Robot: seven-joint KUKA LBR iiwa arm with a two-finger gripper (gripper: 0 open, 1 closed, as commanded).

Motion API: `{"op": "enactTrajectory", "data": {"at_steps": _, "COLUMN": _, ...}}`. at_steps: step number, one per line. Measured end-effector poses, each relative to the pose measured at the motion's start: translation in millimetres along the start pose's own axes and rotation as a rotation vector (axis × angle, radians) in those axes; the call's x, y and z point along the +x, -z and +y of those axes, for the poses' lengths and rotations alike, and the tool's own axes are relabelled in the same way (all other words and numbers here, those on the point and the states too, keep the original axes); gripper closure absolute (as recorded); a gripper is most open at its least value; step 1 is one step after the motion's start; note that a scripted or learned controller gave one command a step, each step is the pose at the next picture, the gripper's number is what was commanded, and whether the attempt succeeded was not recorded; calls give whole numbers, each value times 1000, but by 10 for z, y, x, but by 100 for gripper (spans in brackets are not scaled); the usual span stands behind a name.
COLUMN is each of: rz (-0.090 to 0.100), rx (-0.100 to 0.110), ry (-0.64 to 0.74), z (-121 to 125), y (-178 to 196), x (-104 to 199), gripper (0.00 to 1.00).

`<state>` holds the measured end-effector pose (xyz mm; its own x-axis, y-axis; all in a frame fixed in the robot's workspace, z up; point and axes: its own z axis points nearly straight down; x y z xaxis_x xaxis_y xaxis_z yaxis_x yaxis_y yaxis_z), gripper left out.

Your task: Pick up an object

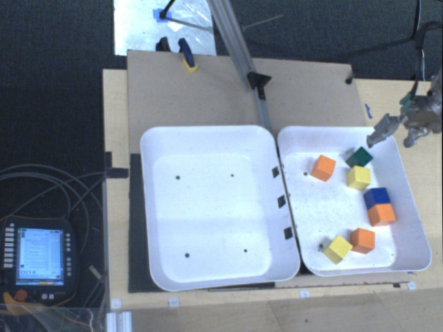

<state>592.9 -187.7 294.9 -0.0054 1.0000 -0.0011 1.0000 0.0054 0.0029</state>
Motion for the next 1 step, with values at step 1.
{"op": "enactTrajectory", "data": {"at_steps": 1, "rz": 0, "rx": 0, "ry": 0, "z": 0, "y": 1, "x": 1, "gripper": 0}}
